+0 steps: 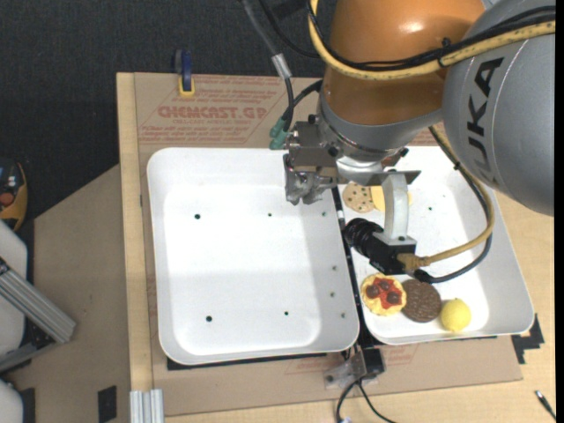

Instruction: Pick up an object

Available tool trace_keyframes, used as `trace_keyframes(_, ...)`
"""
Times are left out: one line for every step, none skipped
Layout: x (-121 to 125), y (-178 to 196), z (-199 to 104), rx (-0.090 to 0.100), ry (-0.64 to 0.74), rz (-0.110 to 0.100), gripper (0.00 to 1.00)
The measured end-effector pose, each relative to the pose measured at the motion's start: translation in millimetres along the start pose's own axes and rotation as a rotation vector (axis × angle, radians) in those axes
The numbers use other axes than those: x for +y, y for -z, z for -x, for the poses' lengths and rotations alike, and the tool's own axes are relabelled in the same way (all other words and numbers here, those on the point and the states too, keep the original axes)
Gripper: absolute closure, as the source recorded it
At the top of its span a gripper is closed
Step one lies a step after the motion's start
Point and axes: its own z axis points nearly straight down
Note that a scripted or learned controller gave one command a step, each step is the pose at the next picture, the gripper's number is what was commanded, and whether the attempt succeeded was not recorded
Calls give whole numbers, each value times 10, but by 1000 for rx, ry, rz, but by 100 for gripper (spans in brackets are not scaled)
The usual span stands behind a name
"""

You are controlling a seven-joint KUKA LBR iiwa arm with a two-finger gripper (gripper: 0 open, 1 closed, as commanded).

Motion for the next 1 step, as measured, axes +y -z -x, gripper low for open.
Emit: trace_keyframes(-308, 235, -753, 3, 4, 8, 100)
